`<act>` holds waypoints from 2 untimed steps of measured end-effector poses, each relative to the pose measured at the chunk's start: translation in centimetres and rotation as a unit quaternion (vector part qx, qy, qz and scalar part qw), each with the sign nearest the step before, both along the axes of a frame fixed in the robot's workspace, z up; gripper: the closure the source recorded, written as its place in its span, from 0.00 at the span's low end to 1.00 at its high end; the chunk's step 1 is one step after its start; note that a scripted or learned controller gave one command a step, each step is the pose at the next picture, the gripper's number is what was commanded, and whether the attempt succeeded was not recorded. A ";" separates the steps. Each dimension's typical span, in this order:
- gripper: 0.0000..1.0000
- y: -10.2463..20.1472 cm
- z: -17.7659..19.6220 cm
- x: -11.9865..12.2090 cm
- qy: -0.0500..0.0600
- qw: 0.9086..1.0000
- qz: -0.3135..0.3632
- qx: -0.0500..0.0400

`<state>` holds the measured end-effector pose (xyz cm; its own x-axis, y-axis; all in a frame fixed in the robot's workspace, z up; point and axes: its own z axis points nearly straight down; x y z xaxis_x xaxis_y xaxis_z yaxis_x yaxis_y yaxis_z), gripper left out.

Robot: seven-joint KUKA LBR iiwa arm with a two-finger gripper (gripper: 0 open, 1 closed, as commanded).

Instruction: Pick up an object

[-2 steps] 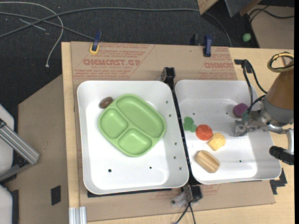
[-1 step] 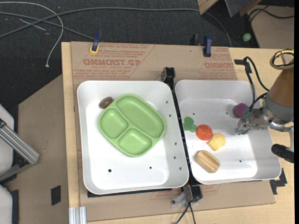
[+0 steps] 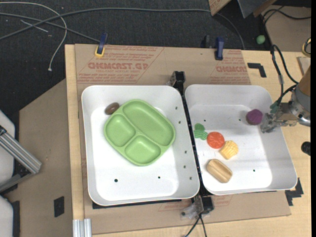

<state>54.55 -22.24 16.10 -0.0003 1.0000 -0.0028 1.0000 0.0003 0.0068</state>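
The pincer point(image 3: 270, 121) sits low at the right bin's point(image 3: 256, 181) far-right wall, just beside the small round purple object point(image 3: 255, 116), probably lined up to take it. Whether it is released or clenched I cannot tell, since its tips blur into the wall. The arm point(image 3: 305, 95) is cut off at the frame edge.

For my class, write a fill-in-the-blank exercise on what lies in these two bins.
1. The divided green tray lies in the ____ bin.
2. The object nearest the gripper is coloured ____.
3. The green tray has ____ compartments.
4. The small brown object lies at the tray's upper ____ edge.

Missing words: left; purple; three; left
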 end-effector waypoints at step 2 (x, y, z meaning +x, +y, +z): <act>1.00 0.3 11.9 0.0 -0.001 1.000 0.001 0.000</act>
<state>54.58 -21.97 28.01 -0.0017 1.0000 -0.0031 1.0000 0.0017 0.0080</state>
